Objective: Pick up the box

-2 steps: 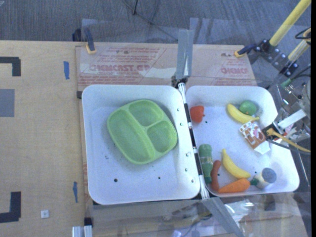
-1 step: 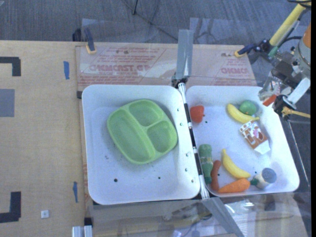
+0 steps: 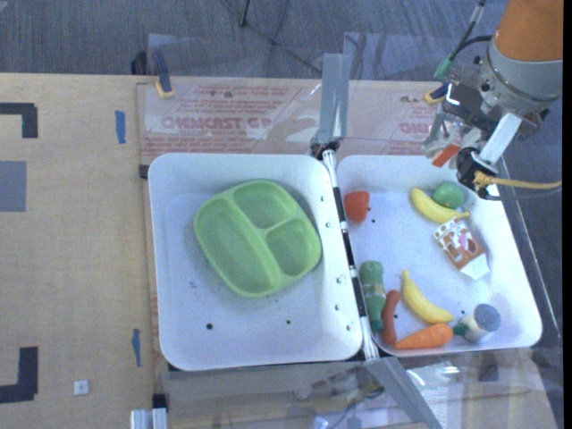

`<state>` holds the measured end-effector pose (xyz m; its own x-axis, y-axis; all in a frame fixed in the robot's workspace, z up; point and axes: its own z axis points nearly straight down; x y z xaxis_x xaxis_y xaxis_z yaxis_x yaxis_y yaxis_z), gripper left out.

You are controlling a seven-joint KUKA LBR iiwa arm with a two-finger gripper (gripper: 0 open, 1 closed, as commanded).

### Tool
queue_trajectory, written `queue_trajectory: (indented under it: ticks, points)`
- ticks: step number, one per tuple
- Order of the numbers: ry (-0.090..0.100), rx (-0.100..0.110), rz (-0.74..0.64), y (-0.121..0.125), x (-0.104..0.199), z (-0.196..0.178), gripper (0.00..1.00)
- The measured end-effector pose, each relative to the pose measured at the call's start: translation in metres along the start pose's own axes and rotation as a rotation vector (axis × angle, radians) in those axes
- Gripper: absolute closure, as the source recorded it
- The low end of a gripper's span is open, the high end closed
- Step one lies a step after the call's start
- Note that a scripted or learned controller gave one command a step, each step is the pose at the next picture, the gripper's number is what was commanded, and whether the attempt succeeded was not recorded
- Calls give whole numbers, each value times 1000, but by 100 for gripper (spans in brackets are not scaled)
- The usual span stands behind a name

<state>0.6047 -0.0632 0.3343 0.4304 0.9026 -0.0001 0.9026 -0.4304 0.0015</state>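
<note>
Arm (image 3: 527, 25) cut off, top edge

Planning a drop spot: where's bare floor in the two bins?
Left bin: bare strip along the near edge, below the green plate. Right bin: small patch between tomato, upper banana and box. Its near edge is crowded.

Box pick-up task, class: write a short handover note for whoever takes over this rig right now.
Tool: above the right bin's far edge, nothing seen in it; finger state unclear.
Box: lies in the right bin, near its right side, beside the upper banana and the green fruit.
Left bin holds the green divided plate.
Done: nothing yet; box not lifted.
Left: bring the tool down over the box, grip, lift.
</note>
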Motion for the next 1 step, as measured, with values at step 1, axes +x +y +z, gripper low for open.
queue_trajectory:
  ticks: [1]
  points:
    - [-1, -2, -2, 0, 1, -10, 100]
